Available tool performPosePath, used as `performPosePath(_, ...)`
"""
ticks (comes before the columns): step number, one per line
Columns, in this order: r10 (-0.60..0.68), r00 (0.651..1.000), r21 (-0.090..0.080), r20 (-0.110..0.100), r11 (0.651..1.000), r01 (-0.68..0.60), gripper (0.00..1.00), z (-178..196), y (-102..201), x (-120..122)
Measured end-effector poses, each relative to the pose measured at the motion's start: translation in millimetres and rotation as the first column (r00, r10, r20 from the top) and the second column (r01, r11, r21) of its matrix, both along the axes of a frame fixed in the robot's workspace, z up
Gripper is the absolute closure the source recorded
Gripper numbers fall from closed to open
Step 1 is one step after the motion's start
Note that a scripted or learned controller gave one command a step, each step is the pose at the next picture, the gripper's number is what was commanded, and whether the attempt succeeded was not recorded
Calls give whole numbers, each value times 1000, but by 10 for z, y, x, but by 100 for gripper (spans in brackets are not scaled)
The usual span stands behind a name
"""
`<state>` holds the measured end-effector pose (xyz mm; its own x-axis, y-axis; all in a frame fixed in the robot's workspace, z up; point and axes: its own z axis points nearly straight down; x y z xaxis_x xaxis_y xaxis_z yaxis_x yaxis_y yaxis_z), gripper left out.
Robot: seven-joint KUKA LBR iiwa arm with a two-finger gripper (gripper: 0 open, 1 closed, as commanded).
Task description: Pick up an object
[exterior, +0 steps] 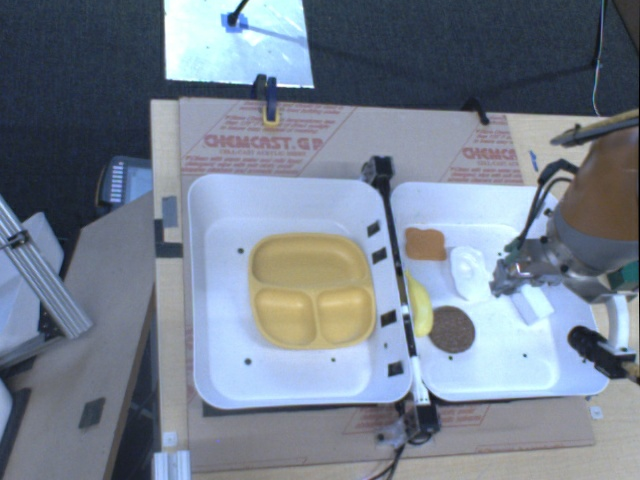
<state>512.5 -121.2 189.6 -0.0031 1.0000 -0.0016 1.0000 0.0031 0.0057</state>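
Note:
In the right bin [500, 373] lie an orange-brown square piece [425, 243], a white lumpy object [466, 270], a yellow banana-like piece [419, 308] against the divider, and a dark brown round patty [452, 329]. My gripper [506, 276] hangs over the right bin, just right of the white object and above a small white block [532, 305]. The grey arm with its orange band comes in from the right.
The left bin [225, 208] holds a yellow three-compartment tray [308, 288]. A black clip rail [392, 268] runs between the bins. Brown cardboard lies beneath both bins. A black arm part [598, 350] sits at the right bin's lower right.

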Motion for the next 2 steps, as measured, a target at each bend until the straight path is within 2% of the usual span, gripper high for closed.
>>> performPosePath(1, 2, 1000, 0, 3, 1000, -2, 100, 583, 73, 81)
performPosePath(2, 6, 1000, 3, -5, 1000, -6, 100, 510, 609, 12)
